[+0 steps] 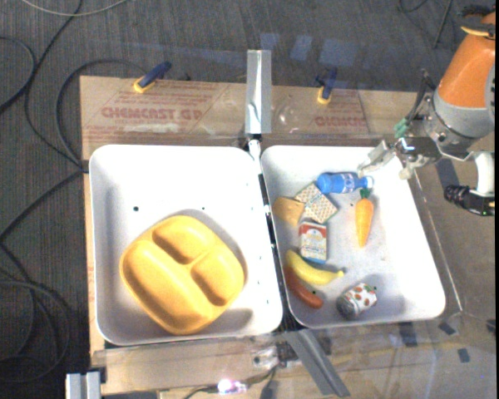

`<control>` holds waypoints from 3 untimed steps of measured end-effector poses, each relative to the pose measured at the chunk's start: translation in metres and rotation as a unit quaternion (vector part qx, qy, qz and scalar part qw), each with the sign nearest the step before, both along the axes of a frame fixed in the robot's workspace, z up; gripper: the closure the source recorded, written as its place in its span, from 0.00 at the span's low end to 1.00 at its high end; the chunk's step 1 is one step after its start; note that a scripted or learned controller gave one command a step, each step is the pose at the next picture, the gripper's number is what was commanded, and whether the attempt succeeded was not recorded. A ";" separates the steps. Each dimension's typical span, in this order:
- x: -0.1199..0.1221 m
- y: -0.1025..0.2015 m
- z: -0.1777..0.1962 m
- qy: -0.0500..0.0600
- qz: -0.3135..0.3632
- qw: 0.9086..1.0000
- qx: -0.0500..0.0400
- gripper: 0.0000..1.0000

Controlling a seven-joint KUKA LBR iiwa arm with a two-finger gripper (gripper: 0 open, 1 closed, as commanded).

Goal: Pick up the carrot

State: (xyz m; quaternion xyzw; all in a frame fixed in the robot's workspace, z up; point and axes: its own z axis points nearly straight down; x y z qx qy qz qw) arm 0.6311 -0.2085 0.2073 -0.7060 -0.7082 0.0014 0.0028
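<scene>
The carrot (363, 220), orange with a small green top, lies lengthwise in the right bin (416, 256), its top pointing to the far side. My gripper (389, 165) hovers over the bin's far right corner, above and a little right of the carrot's green end. Its two fingers are spread apart and hold nothing. A blue bottle (343, 182) lies just left of the fingertips, beside the carrot top.
Left of the carrot lie checkered cracker packs (314, 203), a red and white carton (313, 241), a banana (313, 270), a red sausage (304, 294) and a spotted can (358, 299). The left bin (116, 181) holds a yellow divided plate (183, 273).
</scene>
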 end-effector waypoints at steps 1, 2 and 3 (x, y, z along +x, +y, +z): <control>-0.027 -0.007 -0.093 -0.010 0.030 1.000 -0.001 0.00; -0.013 -0.005 -0.099 -0.023 0.035 0.999 -0.003 0.00; -0.012 -0.005 -0.099 -0.024 0.034 0.999 -0.003 0.00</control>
